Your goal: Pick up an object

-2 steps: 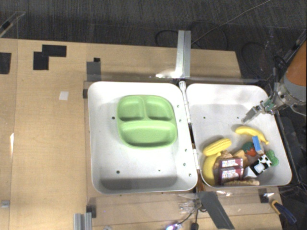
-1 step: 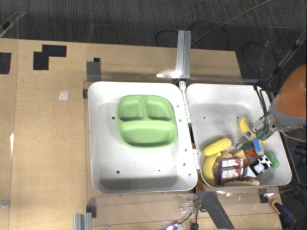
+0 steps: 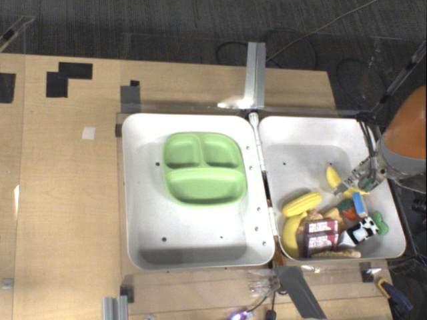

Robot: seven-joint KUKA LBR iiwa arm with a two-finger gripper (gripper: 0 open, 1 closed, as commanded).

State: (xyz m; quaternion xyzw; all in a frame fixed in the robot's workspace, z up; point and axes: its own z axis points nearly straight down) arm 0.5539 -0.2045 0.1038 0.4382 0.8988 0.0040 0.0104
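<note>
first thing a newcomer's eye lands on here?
Likely the green tray, alone in the left bin. Next, the colourful pile crowded into the right bin's near corner: a banana, a yellow corn cob, a dark packet. The gripper hangs just above that pile, reaching in from the right.

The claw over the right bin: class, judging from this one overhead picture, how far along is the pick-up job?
Done: the claw has reached into the right bin, low beside the small banana. In hand: nothing visibly lifted; the toys, including the corn cob and brown packet, lie in the bin. Left: grasp one and raise it. The green divided plate sits in the left bin.
</note>
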